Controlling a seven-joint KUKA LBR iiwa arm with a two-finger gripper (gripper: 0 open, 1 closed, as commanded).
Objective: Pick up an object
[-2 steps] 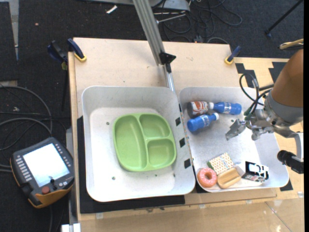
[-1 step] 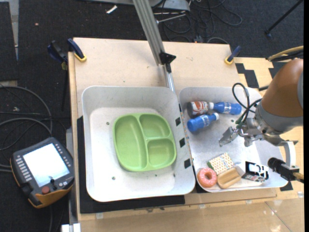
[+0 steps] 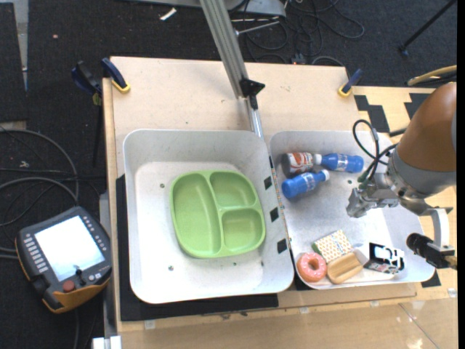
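The right bin (image 3: 330, 217) holds two blue bottles (image 3: 304, 183) (image 3: 341, 163) and a brown-and-white bottle (image 3: 300, 160) near its far left. At its near edge lie a pink donut (image 3: 313, 267), a checkered cracker (image 3: 333, 245), a tan bread piece (image 3: 344, 267) and a black-and-white item (image 3: 384, 257). My gripper (image 3: 359, 203) hangs over the right-middle of this bin, to the right of the bottles and above the food items. Nothing shows between its fingers.
The left bin (image 3: 145, 195) carries a green divided plate (image 3: 219, 213). A metal pole (image 3: 227, 42) slants down to the divider between the bins. A teach pendant (image 3: 64, 257) lies off the bench at the left. Blue-yellow clamps (image 3: 114, 75) (image 3: 349, 82) grip the bench's far corners.
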